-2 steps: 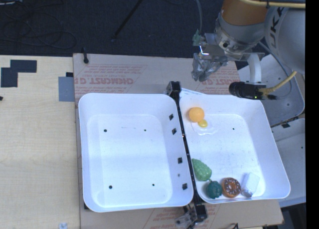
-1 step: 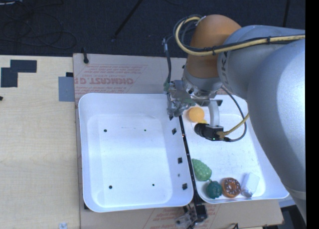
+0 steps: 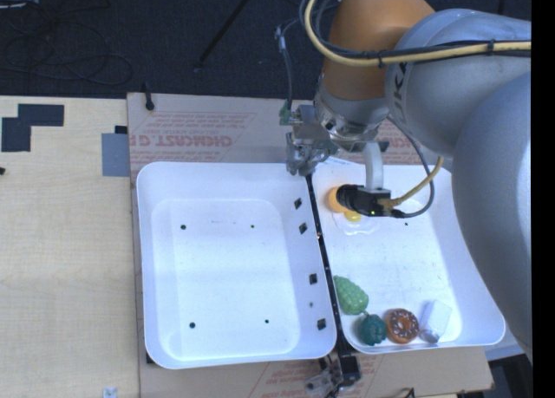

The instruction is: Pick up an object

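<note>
Near to far. At the lower right of the frame, four items are seen along the near edge of the right bin (image 3: 475, 301): a white block (image 3: 436, 318), a brown sprinkled donut (image 3: 401, 325) touching or just beside it, a dark teal lump (image 3: 373, 329) left of the donut, and a light green leafy piece (image 3: 350, 294) just above the teal lump, close to the divider between the bins. The left bin (image 3: 156, 214) is seen at frame centre-left, bare white floor with small dark dots. Both bins are carried on cardboard over the bench (image 3: 61, 257). Further back, in the upper part of the right bin, a yellow-orange object (image 3: 336, 200) is seen lying on the bin floor, with a black part of the tool (image 3: 360, 201) against it. Tool state cannot be told; no grasp is visible. The arm (image 3: 468, 110) is seen at upper right, orange band over the wrist.
</note>
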Available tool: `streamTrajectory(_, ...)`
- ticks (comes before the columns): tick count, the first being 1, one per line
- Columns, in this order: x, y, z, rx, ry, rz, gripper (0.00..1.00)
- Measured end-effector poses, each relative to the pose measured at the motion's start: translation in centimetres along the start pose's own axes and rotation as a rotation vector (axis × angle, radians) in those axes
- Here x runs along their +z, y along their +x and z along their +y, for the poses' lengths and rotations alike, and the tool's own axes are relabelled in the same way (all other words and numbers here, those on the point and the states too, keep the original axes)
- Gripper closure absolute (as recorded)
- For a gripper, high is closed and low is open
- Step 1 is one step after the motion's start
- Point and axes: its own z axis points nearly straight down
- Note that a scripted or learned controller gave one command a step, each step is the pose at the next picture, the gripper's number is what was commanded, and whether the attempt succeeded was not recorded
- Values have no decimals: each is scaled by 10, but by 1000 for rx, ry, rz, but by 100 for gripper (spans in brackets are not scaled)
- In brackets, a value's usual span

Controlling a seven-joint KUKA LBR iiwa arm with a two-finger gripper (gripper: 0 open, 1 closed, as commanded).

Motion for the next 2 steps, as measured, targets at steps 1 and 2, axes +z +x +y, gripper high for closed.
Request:
streamTrajectory(1, -59, 60, 0, -1, 0, 0, 100)
streamTrajectory(2, 17, 62, -2, 3, 11, -3, 100)
